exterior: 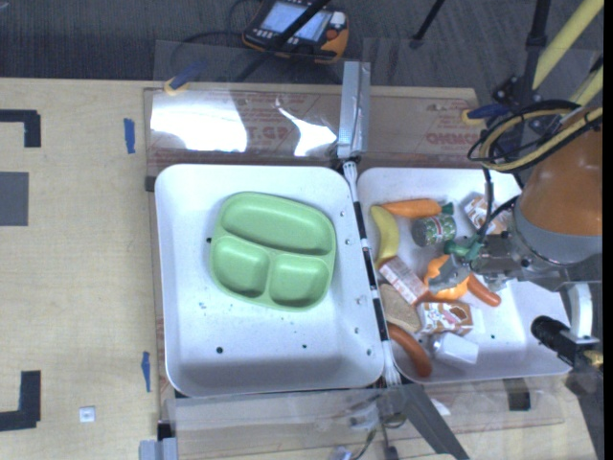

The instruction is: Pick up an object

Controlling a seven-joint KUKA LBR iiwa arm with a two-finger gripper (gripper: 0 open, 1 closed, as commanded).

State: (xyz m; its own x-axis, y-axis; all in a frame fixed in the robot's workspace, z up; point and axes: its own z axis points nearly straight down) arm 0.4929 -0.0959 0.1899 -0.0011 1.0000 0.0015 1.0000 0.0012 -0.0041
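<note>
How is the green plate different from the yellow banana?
The green plate is much bigger than the banana. The plate is wide with three compartments; the banana is thin and curved. The plate lies alone in the left bin; the banana lies among other things in the right bin.

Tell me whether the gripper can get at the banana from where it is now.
Probably yes. The banana lies uncovered at the left edge of the right bin, with nothing on top of it. The gripper hangs over the same bin, just to its right; an orange piece and a small can lie between.
</note>
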